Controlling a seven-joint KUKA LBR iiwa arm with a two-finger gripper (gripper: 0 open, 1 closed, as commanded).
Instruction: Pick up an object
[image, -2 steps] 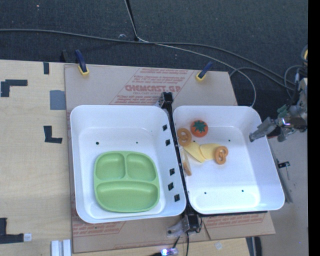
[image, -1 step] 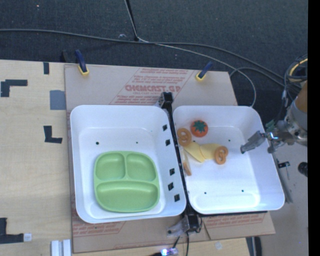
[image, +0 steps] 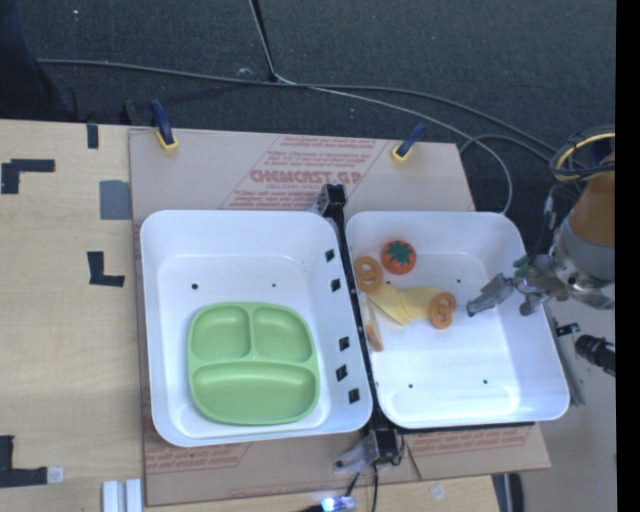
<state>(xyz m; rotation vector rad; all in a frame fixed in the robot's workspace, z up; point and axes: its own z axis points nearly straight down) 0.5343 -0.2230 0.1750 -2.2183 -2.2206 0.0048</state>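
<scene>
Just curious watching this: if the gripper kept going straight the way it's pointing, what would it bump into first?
Probably the orange pretzel-shaped ring by the yellow piece, since the gripper points leftward toward it. Its height above the right bin is unclear.

We see the grey robot arm (image: 585, 245) coming in from the right side of the view, with its orange band (image: 597, 210) sitting above the wrist. The wrist is bent toward the left and carries the grey metal two-finger pincer (image: 478, 303), which points left and a little downward. One slim finger (image: 487, 296) reaches out in front of the wrist block. We cannot tell from this angle if the pincer is open or closed. We see nothing held between its tips.
</scene>
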